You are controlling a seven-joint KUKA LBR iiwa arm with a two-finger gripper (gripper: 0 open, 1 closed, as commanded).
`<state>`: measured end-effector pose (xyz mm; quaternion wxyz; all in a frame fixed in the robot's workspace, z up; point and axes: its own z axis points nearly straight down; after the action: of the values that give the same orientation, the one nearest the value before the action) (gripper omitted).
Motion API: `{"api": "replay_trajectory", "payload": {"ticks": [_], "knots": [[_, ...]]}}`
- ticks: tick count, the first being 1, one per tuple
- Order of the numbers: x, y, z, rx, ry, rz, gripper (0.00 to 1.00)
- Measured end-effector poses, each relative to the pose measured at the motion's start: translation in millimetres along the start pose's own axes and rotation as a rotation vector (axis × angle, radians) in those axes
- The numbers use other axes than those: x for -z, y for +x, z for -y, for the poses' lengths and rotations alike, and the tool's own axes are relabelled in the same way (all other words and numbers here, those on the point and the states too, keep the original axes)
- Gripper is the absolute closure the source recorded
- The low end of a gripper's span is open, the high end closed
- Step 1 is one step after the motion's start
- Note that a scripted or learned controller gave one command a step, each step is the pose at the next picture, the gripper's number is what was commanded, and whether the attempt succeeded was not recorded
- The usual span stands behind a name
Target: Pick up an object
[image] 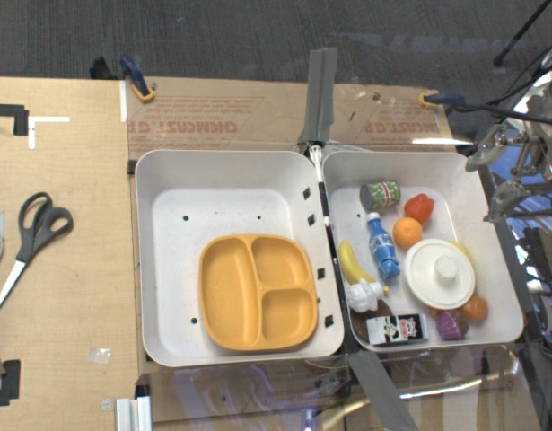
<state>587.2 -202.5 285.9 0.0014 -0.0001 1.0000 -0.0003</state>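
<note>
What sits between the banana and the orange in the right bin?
In the camera view, the blue bottle lies between the banana and the orange.

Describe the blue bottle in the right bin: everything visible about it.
The small blue plastic bottle lies on its side on the floor of the right white bin, near the middle. Its white cap points up the view toward the green can; its base points toward the near wall. A pale label patch shows on its body. The yellow banana lies beside it on the view's left, the orange ball and the round white lidded container on its right, all very close; whether they touch it is unclear.
</note>
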Motion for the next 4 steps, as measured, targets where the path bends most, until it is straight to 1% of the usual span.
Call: {"api": "replay_trajectory", "payload": {"ticks": [1,2,3,4], "knots": [[-159.6,-20.5,-27.2,0.014,0.0,0.001,0.0],[-192.8,-24.1,-92.9,-0.021,0.0,0.001,0.0],[-182.4,-25.8,-94.0,-0.018,0.001,0.006,1.0],[-11.3,21.2,-51.9,-0.039,0.001,0.004,1.0]]}}
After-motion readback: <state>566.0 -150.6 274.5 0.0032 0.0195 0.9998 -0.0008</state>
